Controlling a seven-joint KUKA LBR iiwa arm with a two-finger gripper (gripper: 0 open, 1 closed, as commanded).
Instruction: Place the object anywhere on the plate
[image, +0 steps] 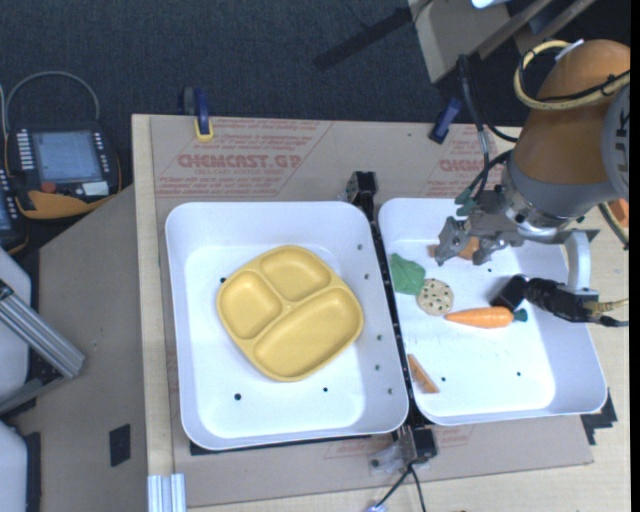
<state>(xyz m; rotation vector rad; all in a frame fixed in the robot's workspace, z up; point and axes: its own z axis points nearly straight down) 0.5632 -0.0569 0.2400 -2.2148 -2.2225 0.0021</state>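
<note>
Brown board on the bench (150, 300) bears two white bins side by side. Over the right bin (560, 395) hangs the gripper (462, 243); whether it is open or closed cannot be told. Just below it lie a green piece (406, 273), a cookie (435, 296) and a carrot (480, 318). Nearer the front edge rests a small orange stick (421, 374). The left bin (190, 340) holds the yellow divided plate (290, 312).

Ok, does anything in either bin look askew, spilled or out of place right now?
Nothing stands out. The yellow three-compartment plastic plate lies flat in the left white bin. The orange toy carrot, round speckled cookie and green leaf-shaped piece lie loose in the right white bin.
</note>
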